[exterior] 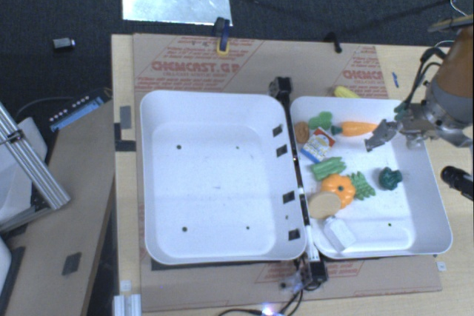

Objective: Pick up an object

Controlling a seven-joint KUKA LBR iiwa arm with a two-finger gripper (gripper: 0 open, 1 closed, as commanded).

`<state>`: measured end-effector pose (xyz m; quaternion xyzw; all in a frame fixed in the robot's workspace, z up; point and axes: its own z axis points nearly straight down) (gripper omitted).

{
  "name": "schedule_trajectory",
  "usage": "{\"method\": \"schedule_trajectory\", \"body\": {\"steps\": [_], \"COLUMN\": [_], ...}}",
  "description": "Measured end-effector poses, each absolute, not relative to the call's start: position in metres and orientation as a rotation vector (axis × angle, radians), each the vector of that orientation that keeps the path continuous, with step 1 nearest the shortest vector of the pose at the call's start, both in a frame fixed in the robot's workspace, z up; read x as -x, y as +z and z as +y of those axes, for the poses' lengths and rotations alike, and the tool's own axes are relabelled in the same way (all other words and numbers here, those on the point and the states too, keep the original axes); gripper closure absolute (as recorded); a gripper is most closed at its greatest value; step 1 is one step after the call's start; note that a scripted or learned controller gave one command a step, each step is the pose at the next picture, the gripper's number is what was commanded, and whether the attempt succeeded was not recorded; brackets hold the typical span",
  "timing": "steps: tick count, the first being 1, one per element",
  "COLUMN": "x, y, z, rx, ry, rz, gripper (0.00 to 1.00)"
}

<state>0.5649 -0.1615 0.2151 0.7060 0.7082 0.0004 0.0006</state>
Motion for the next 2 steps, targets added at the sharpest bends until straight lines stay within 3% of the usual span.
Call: {"method": "schedule_trajectory", "body": {"steps": [1,2], "x": [-0.566,-0.567], "y": [0.226,0.237], "z": [-0.161,-0.161], "rx": [-2.211,-2.207], "ry": [0.005,0.008], "rz": [2.225,2.226], "gripper": [1.0,1.0]}}
